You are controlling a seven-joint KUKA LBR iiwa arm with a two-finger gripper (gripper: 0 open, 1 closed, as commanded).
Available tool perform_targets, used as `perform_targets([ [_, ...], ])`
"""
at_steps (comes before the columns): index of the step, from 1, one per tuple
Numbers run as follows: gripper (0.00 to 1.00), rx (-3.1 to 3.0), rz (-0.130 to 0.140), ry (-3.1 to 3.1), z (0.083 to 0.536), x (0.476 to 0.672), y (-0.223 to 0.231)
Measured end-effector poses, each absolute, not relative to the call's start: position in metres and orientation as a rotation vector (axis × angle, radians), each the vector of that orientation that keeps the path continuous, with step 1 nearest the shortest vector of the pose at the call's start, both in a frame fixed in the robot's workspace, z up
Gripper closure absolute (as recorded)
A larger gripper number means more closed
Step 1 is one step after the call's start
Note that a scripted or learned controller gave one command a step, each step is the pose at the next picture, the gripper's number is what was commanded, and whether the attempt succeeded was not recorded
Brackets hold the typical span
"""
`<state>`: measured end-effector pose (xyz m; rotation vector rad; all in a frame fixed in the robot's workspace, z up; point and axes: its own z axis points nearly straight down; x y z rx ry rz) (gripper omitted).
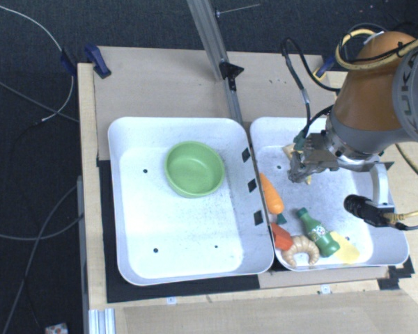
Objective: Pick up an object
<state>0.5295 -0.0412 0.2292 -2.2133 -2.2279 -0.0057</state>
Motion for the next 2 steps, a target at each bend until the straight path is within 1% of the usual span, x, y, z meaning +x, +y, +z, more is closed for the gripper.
perform_targets([
  [1, 1.00, -2.211, -0.005, -2.229, 0.228, 0.542, 0.021],
  [2, 1.00, -2.214, -0.006, -2.228, 0.239, 0.566, 0.066],
])
